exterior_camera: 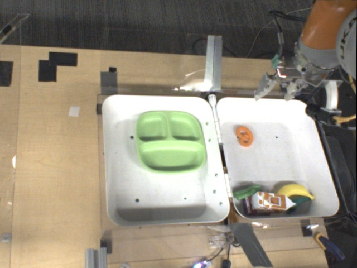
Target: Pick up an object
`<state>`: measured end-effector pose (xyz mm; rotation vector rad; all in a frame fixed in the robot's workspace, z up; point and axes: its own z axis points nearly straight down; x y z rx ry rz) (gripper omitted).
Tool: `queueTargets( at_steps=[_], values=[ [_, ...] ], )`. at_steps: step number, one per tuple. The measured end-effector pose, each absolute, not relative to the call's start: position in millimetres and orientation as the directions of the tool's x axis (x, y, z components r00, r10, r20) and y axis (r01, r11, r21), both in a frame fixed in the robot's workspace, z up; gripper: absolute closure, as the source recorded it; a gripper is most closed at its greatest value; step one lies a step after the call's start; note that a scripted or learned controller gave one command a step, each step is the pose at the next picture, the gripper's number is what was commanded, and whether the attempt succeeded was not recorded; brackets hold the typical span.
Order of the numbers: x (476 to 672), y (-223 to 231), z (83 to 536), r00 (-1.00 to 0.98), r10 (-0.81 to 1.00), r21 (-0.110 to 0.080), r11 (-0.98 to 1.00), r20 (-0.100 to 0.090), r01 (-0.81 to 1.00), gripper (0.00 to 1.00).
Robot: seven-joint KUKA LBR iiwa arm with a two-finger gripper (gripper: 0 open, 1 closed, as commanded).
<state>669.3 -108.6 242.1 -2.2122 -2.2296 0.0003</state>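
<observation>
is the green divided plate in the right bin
No, the green divided plate lies in the left bin, while the right bin holds the small orange object.

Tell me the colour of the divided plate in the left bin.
Light green; the divided plate shows clearly in the camera view.

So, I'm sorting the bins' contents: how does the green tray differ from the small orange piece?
The green tray is large with three compartments; the orange piece is small and roundish. The tray lies in the left bin, the orange piece alone in the right bin, nearer the gripper. Both lie flat, untouched.
</observation>
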Motion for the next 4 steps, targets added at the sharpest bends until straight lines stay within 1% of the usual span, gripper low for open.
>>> queueTargets(
  at_steps=[1, 2, 3, 4],
  values=[
    [669.5, -90, 129, -0.077, 0.997, -0.002, 0.077, 0.001, 0.997, 0.0],
    [669.8, -90, 129, -0.077, 0.997, -0.001, 0.077, 0.001, 0.997, 0.0],
    [649.5, -93, 89, -0.154, 0.988, 0.012, 0.154, -0.002, 0.988, 0.0],
    [652.3, -90, 99, -0.156, 0.988, 0.016, 0.156, 0.002, 0.988, 1.0]
  ],
)
